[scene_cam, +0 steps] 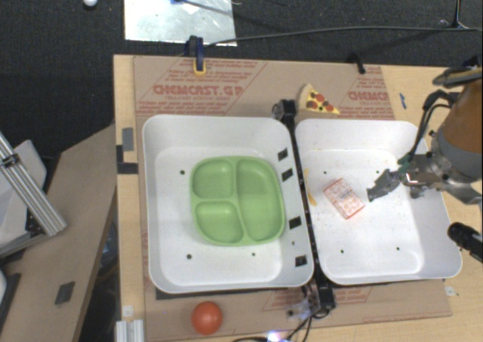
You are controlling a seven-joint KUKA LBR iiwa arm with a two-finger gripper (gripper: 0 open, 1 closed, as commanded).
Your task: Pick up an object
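Orange ball (207, 317) sits nearest the camera, on the desk (249, 76) just outside the near edge of the left bin (162, 204). Not a candidate; out of the bins.

Left bin holds a green divided plate (236, 200), flat, roughly centred, three compartments, nothing in them.

Right bin (430, 257) holds one small flat packet (343, 198), white with red print, lying left of centre on the bin floor. That's the obvious pick target.

A pizza-slice toy (318, 100) lies on the desk just beyond the far edges of the bins, near the seam between them.

Arm comes in from the right; pincer (379, 186) is over the right bin, just right of the packet, apart from it. Dark tip points left toward the packet. Nothing between the fingers that I can see. Can't tell whether it's spread or closed from this angle; the tip reads as one dark blob.

Step in hand, my read: approach phase, pre-grasp. No contact, nothing lifted.

Next move needs:
- shift left so the tip is centred over the packet
- fingers apart before descent
- descend to the bin floor; the packet is thin and flat, so fingers must reach almost floor level to catch an edge
- close, then lift straight up

Risk, as I judge it: a flat packet is likely to slide or be pressed down rather than gripped.
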